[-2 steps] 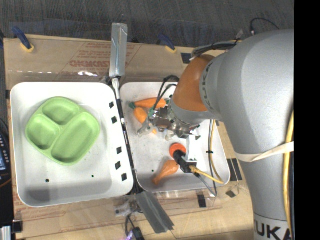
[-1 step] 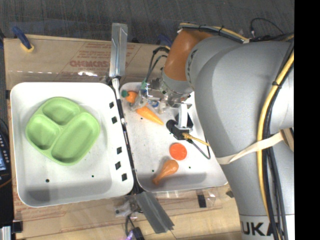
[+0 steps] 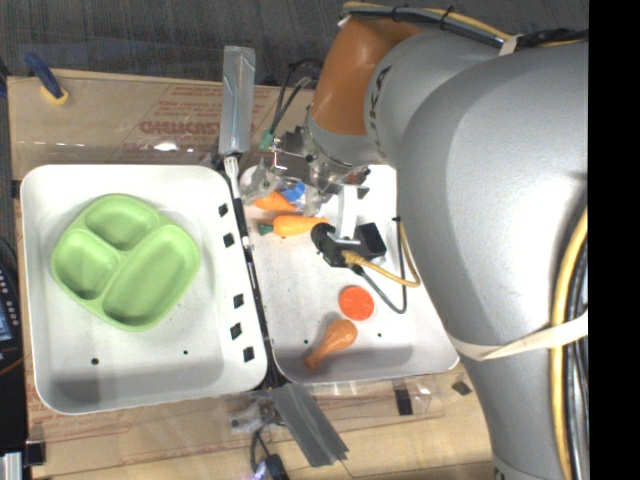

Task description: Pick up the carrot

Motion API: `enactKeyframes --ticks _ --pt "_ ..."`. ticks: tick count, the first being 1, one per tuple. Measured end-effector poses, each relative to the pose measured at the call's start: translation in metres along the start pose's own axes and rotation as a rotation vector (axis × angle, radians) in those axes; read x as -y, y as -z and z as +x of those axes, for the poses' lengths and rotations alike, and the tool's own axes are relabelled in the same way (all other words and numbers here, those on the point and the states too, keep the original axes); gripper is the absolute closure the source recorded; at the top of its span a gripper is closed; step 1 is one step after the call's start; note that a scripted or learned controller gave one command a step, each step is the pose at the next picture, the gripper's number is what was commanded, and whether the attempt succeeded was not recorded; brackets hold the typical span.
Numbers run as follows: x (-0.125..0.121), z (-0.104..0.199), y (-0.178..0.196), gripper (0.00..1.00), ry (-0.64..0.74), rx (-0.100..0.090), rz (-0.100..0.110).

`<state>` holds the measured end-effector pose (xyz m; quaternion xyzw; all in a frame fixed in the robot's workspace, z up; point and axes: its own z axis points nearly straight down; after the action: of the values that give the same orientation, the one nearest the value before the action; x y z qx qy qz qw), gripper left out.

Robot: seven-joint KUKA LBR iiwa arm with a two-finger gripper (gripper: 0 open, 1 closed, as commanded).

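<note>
The carrot (image 3: 293,226) lies on its side near the top of the right bin (image 3: 400,353), close to the bin's left wall, with its green stalk end pointing left and its orange body running to the right. Just above it, touching or nearly touching, sits another orange piece with a bit of blue (image 3: 275,203) on it; what that piece is cannot be made out. The gripper (image 3: 300,183) comes down right over this spot, directly above the carrot, and its clear and metal parts blur together with the things under it, so I cannot tell how the tool is set or whether anything is in it. A black block with a yellow cable (image 3: 385,276) hangs from the wrist just right of the carrot.

Lower in the same bin rests a round orange-red thing like a tomato (image 3: 357,303), and below that, near the front wall, a brown chicken leg (image 3: 332,340) lies at a slant.

The big grey arm (image 3: 490,218) with its orange band (image 3: 350,73) covers the right side of the bin.

The left bin (image 3: 40,218) holds a green divided plate (image 3: 125,260) with three hollows, set toward the bin's upper left. Both bins stand on brown cardboard (image 3: 150,118).
</note>
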<state>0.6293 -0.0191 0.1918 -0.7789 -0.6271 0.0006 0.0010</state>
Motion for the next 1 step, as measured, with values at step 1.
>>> enactKeyframes --ticks 1 --pt "-0.0397 -0.0543 -0.0014 0.00 0.012 0.001 0.002"
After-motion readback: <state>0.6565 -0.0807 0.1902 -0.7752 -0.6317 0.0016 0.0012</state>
